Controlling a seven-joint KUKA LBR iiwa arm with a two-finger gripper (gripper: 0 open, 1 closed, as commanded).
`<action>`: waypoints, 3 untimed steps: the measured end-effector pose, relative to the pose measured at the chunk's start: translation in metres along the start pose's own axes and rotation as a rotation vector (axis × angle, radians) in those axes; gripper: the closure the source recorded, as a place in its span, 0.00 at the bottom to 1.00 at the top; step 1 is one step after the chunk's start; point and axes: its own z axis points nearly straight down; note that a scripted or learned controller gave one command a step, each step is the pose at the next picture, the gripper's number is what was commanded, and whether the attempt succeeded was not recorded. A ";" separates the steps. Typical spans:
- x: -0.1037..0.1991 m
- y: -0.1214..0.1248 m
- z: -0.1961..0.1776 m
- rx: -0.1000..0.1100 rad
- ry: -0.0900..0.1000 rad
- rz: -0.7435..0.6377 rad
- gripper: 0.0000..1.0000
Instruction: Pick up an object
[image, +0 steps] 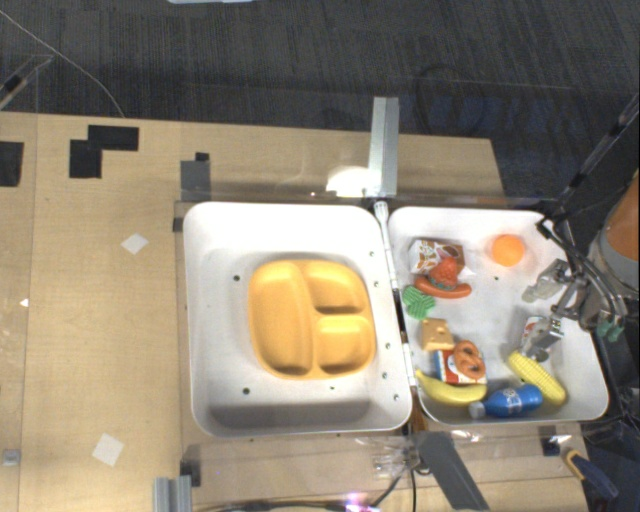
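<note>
grey gripper (541, 322) open | r bin (500, 222) | just above corn cob (536, 374)

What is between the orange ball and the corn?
In the camera view, the gripper hangs between the orange ball and the corn, just above the corn. The rest of that stretch is bare white bin floor.

Snack packet (436, 254): printing showing, nothing legible.
Pretzel packet (463, 362): printing blurring, unreadable.
Blue bottle (512, 401): label showing, unreadable.
</note>
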 end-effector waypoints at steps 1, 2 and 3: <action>0.039 0.039 0.026 -0.001 -0.004 -0.166 0.00; 0.036 0.040 0.014 -0.001 -0.014 -0.169 1.00; 0.005 -0.018 0.099 0.000 0.001 -0.291 1.00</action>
